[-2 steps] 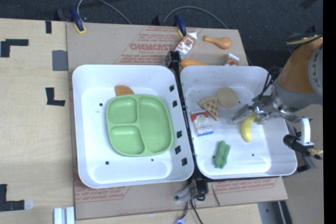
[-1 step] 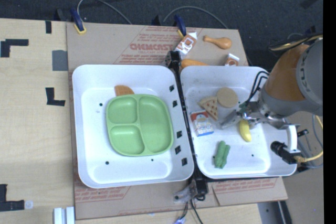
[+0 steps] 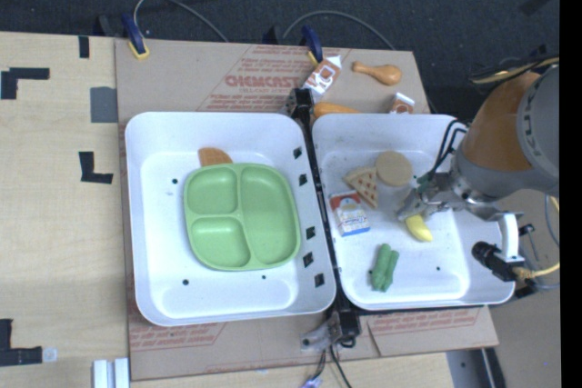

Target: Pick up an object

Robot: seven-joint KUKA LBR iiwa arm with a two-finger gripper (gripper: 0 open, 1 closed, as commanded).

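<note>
Reaching for the yellow banana (image 3: 418, 229) in the right bin (image 3: 455, 291), nothing lifted yet.
Gripper (image 3: 420, 206) low over the banana's upper end, opening impossible to tell; next, closing squarely on it. Crowded by tan cup (image 3: 394, 168), waffle piece (image 3: 365, 185), small carton (image 3: 350, 215); green toy (image 3: 384, 268) toward the counter's front edge.

Hand (image 3: 416, 207) low in right bin (image 3: 455, 282), touching yellow banana (image 3: 418, 229); green divided plate (image 3: 242, 216) in left bin (image 3: 155, 195).
</note>
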